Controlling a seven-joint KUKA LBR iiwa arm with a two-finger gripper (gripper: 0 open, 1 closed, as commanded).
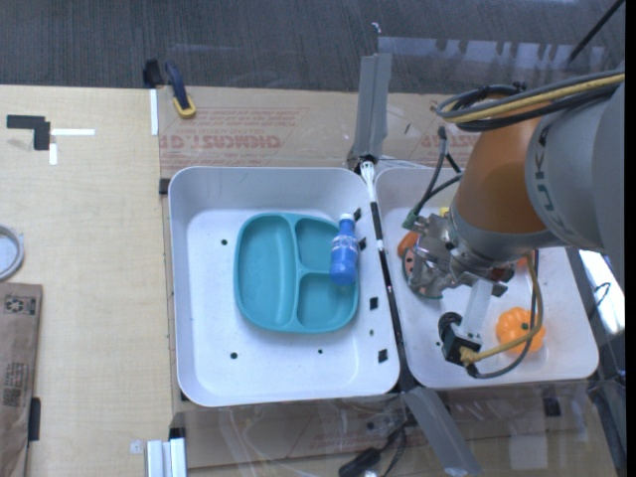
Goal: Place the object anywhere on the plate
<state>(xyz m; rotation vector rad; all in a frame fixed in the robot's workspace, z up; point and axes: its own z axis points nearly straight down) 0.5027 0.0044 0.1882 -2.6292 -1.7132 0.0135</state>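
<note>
grey arm [556, 167] over right bin [571, 366]; fingers' state unclear; blue bottle [344, 251] lying on smooth teal three-compartment plate [273, 276].

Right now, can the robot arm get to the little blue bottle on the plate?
Probably yes. The blue bottle lies uncovered on the right side of the teal plate in the left bin. The gripper is over the right bin, with just the low divider between.

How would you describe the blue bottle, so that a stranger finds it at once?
Look in the left white bin, at the teal divided plate. The blue bottle lies on the plate's right edge; it is darker blue, with a white cap.
</note>
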